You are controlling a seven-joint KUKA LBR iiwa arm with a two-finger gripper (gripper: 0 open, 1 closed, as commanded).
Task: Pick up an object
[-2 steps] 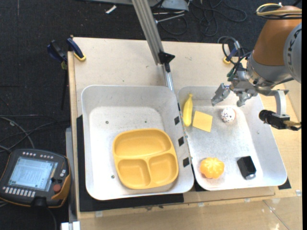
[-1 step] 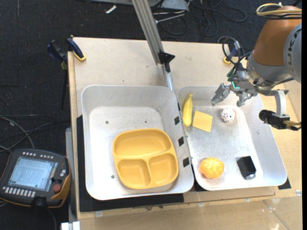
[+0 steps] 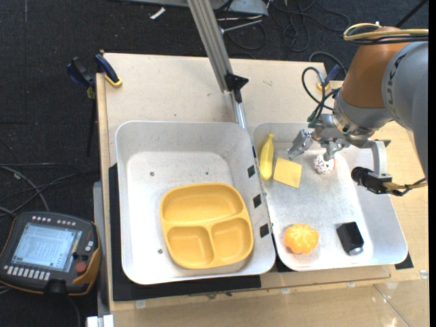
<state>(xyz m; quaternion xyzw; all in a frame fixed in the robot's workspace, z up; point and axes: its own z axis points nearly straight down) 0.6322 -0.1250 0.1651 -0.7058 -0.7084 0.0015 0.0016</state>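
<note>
We see two white bins side by side on the bench. The left bin [image 3: 136,182] holds a yellow divided tray [image 3: 204,225], lying toward the bin's 5 o'clock corner. The right bin [image 3: 381,237] holds five things: a banana [image 3: 267,157] at its 10 o'clock edge, a yellow block [image 3: 287,173] touching the banana's right side, a small white ball with dark spots [image 3: 324,164] at 12 o'clock, an orange [image 3: 301,239] at 7 o'clock and a black box [image 3: 350,238] at 5 o'clock, apart from the orange. A pendant with a screen [image 3: 46,249] lies off the bench at the view's 8 o'clock, and a blue and yellow clamp [image 3: 102,70] grips the bench at 11 o'clock.

The banana's long axis runs from 12 to 6 o'clock, its narrow tip at 12. The block sits tilted, one corner toward 12 o'clock.

The arm [image 3: 381,80] reaches in from 2 o'clock, its orange band above the wrist, bent down over the right bin's far end. The gripper [image 3: 320,145] hangs just above the spotted ball, between ball and block. We cannot tell whether its jaws are open or closed; nothing shows between them.
</note>
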